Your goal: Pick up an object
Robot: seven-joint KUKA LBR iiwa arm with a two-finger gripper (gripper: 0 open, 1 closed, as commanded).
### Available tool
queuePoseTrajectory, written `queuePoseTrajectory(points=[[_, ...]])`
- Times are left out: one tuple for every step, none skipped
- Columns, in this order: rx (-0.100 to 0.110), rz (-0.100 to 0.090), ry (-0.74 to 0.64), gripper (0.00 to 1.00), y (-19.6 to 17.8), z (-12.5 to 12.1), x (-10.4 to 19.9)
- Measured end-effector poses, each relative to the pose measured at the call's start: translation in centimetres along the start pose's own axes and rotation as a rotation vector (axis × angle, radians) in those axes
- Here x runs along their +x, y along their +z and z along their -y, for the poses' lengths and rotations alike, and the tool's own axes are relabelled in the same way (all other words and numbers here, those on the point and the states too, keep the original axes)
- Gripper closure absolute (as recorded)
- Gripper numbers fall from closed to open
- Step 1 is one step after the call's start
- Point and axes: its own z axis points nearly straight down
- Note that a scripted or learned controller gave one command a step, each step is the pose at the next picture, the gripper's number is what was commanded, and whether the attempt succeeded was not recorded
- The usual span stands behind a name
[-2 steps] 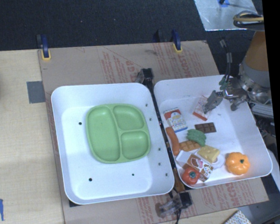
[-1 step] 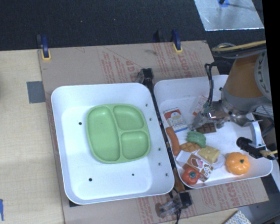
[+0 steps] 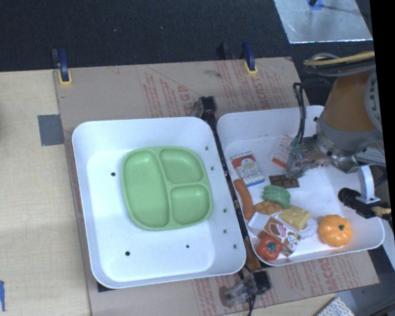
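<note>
The right white bin [image 3: 347,247] holds several toy foods. Among them are a white and red carton [image 3: 248,168], a red sausage [image 3: 244,196], a green leafy piece [image 3: 277,194], a yellow wedge [image 3: 296,217], a red tomato [image 3: 267,250] and an orange pumpkin [image 3: 335,230]. My gripper [image 3: 299,163] is low in the upper middle of this bin. It sits right beside a red and white packet [image 3: 282,153] and just above a small brown bar [image 3: 283,180]. Nothing is visibly lifted off the bin floor.
The left white bin [image 3: 110,261] carries a green divided plate [image 3: 166,186]. The grey arm with its orange band [image 3: 350,106] covers the right bin's upper right corner. A black part of the arm [image 3: 360,203] hangs over the bin's right rim, close to the pumpkin.
</note>
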Motion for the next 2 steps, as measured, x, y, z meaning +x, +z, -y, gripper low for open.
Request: queuePoseTrajectory(points=[[0.001,0.0,-0.001,0.0,0.1,0.0,0.0],[-0.007,0.0,-0.003,0.0,1.0,-7.6,-1.7]])
